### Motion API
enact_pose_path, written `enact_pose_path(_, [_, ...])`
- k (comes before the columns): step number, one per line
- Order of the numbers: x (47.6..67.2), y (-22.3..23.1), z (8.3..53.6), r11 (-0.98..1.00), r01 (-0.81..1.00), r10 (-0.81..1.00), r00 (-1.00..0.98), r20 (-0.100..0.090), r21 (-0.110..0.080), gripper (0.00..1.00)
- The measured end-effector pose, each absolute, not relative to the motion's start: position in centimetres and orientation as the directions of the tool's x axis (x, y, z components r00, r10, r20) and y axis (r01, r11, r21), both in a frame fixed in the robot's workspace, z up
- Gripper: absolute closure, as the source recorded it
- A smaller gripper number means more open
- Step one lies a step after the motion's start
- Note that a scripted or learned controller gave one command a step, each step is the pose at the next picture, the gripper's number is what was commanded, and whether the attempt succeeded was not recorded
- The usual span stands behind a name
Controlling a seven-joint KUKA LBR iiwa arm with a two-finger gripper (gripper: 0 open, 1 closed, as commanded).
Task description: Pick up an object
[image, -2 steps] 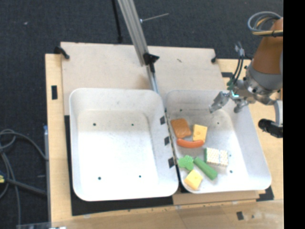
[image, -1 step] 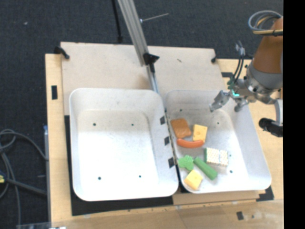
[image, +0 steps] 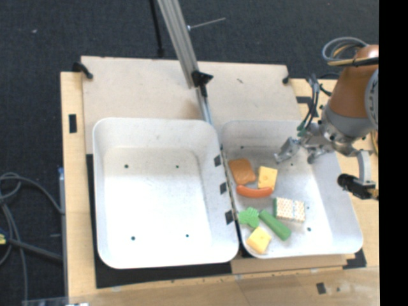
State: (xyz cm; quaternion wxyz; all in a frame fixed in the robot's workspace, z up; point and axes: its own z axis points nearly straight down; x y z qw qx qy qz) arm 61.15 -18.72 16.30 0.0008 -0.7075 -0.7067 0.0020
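The hand (image: 299, 148) is seen over the upper right part of the right bin (image: 331, 225) with its fingers spread apart and nothing between them, above bare bin floor. The objects are gathered lower left of it: an orange-brown piece (image: 242, 170), a yellow block (image: 268, 177) and a red curved piece (image: 254, 192) close together, then a patterned block (image: 290, 209), green pieces (image: 264, 222) and a second yellow block (image: 259, 240). The left bin (image: 108, 171) is set against the right one on the desk (image: 134, 88), and a slanted metal rail (image: 182, 40) is seen behind the bins.
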Motion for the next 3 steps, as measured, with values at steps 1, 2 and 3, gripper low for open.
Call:
enact_pose_path(1, [62.0, -19.0, 11.6, 0.0, 1.0, 1.0, 0.0, -0.002, -0.003, 0.0])
enact_pose_path(2, [62.0, -19.1, 10.1, -0.002, 1.0, 1.0, 0.002, -0.003, -0.001, 0.0])
enact_pose_path(3, [62.1, -19.2, 11.4, -0.003, 1.0, 1.0, 0.003, -0.004, 0.004, 1.0])
